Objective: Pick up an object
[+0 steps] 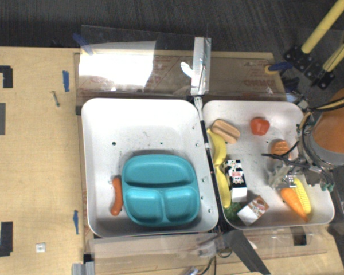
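Dark carpet borders a tan wooden surface that carries two shallow white bins side by side, with a clear plastic sheet behind them.

Left bin — smooth white plastic with rounded corners. It holds a teal divided tray with three compartments; an orange sausage-shaped piece lies touching the tray's left edge.

Right bin — contents are toy foods: a hot dog in a bun, a red tomato-like piece, a yellow banana along the left wall, a black-and-white carton with a cow pattern, a small white-and-red box, a ridged yellow corn cob and an orange piece. No lettering is legible.

Claw — positioned low over the right bin, just above the corn cob; its opening state cannot be determined.
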You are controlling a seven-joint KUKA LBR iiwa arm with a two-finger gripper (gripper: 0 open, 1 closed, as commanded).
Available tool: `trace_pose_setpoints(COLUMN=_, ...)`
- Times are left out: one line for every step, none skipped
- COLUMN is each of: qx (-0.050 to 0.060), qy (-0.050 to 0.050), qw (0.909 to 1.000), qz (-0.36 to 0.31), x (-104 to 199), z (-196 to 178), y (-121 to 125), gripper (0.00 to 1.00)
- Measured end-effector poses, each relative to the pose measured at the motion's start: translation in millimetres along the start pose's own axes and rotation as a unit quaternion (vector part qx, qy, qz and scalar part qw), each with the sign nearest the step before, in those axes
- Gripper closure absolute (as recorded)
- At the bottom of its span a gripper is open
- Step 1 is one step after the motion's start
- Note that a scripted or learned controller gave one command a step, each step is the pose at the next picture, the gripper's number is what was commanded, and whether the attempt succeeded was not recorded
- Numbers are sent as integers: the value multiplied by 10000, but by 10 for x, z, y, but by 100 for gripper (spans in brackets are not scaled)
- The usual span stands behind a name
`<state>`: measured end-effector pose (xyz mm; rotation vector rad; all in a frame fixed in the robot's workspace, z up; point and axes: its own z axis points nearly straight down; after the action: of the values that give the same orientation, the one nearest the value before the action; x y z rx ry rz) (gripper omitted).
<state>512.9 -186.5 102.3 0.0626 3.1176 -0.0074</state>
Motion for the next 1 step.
trace_pose_setpoints(qx=-7, qy=51, qw=10000, qz=-62, x=-525, z=-1571, y=-57, gripper=100)
